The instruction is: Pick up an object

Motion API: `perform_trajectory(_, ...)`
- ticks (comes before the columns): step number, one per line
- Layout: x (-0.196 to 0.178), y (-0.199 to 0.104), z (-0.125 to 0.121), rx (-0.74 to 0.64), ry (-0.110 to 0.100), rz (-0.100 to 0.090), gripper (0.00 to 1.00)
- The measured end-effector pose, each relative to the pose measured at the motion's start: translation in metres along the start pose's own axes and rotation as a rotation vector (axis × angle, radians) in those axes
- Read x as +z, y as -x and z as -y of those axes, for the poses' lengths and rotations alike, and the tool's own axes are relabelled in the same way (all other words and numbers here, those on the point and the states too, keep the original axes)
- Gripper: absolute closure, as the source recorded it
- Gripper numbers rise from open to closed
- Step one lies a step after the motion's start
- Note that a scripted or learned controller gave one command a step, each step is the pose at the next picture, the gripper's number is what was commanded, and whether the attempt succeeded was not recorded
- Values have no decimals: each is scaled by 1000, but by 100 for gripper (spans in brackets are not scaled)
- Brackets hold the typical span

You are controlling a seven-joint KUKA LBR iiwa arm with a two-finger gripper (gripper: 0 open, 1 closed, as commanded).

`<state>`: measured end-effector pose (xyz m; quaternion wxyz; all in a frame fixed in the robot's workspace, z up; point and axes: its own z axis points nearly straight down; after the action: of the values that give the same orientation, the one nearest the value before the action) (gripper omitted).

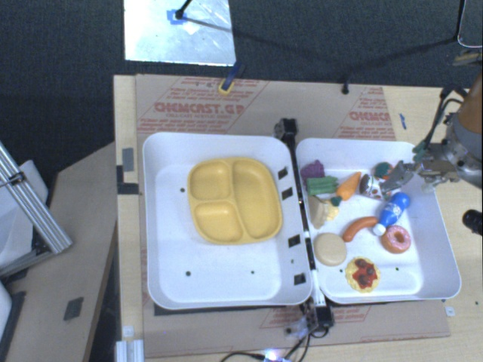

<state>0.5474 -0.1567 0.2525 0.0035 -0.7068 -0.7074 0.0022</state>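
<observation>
Blue bottle [391, 210] just below jaws

The arm [466, 138] is cut off by the frame's right edge, most of it out of sight. Its pincer [394, 173] blurs into small items near the right bin's upper right; finger spacing is unreadable. A dark object [474, 222] at mid-right is cropped.

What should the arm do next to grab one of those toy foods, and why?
Probably lower the end effector a little toward the blue bottle just below it. It sits over the right bin near its upper right corner, nothing shows between its fingers, and the bottle is the closest item. The donut beside the bottle could crowd the grasp.
</observation>
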Motion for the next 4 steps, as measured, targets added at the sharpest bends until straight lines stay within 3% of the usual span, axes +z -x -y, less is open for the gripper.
perform_trajectory(1, -5, 0, -2, -2, 10, 2, 0)
perform_trajectory(3, 84, -9, -11, -1, 7, 1, 0)
perform_trajectory(4, 147, -10, -10, 0, 4, 0, 0)
